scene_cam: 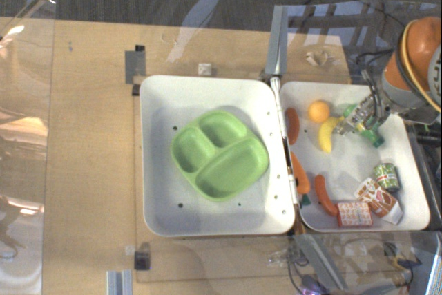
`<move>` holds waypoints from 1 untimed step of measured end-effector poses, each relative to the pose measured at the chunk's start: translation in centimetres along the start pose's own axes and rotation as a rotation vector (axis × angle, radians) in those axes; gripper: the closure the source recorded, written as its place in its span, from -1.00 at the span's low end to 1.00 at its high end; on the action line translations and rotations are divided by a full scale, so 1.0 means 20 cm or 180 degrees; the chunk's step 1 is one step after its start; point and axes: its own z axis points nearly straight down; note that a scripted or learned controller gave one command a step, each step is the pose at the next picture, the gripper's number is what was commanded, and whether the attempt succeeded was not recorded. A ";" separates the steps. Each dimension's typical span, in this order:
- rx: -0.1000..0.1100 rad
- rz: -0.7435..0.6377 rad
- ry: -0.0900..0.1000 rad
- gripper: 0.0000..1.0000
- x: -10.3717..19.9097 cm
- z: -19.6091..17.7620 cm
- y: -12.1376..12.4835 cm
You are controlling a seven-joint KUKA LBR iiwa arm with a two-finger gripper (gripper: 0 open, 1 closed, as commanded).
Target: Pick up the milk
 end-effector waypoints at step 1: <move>0.0006 -0.0001 0.0016 -1.00 0.01 0.01 0.00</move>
